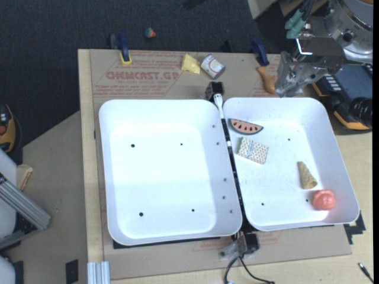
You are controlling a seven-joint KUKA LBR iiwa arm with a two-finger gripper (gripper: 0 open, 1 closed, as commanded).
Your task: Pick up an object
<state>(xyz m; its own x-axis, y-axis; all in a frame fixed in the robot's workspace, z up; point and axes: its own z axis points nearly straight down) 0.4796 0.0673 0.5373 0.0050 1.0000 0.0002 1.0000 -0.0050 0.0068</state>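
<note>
The hand (288,83) hangs above the far rim of the right bin (331,135), over the brown surface (148,78) just behind that bin's back edge. It carries nothing, and whether it is spread or pressed together cannot be told from this slanted look down on it. The grey arm runs off from it toward the upper right.

Four things lie inside the right bin. A watermelon slice (246,126), red with a dark rind, sits in the bin's near-left part, close to the wall it shares with the left bin (118,158). Just below the slice, touching or nearly so, lies a small patterned square packet (253,151), tilted a little. Toward the bin's right side rests a tan cone (306,174), its point aimed away from the bin's front rim. A pink ball (323,200) sits just beyond the cone's wide end, in the bin's front right corner, close against the wall.

Outside the right bin, on the surface behind it, an orange carrot-shaped piece (266,79) lies just left of the hand. Farther left, behind the left bin, a yellow wedge (190,64) and a small white box (212,66) lie side by side.
</note>
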